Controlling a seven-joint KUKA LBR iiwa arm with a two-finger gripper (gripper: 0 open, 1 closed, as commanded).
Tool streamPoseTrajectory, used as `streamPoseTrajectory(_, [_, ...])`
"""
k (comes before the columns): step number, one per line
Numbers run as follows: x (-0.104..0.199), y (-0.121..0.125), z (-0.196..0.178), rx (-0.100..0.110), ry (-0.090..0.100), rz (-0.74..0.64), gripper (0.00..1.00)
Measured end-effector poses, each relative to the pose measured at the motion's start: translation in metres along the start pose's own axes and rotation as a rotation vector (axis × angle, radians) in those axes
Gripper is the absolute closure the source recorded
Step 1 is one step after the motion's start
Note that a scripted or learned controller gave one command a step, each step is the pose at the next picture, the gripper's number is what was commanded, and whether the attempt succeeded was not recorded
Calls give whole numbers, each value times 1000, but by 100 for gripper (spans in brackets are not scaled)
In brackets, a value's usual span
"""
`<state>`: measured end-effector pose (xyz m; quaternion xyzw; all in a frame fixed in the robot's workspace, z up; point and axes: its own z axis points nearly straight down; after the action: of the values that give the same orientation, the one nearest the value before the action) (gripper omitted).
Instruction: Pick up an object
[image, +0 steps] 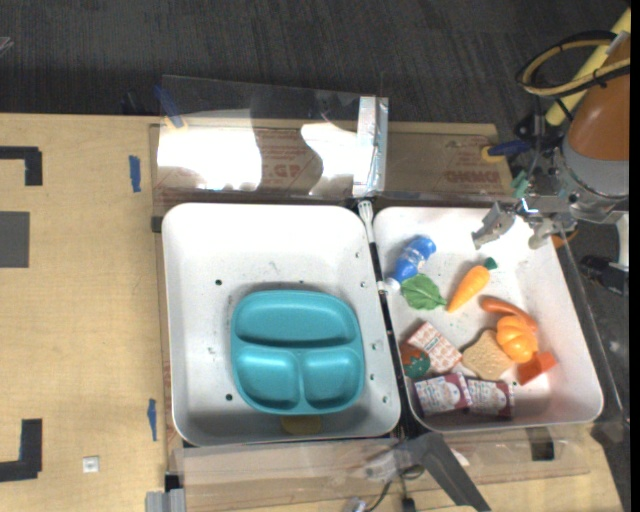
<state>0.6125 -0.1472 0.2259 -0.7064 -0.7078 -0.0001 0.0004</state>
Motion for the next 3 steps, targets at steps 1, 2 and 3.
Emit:
streamPoseTrajectory(1, [-16,-15,130,-4,-1,62,0])
streamPoseTrajectory(2, [-11,-52,139,-5,-1,-211,0])
streamPoseTrajectory(3, [-12,-50,126,-12,-3,-209,100])
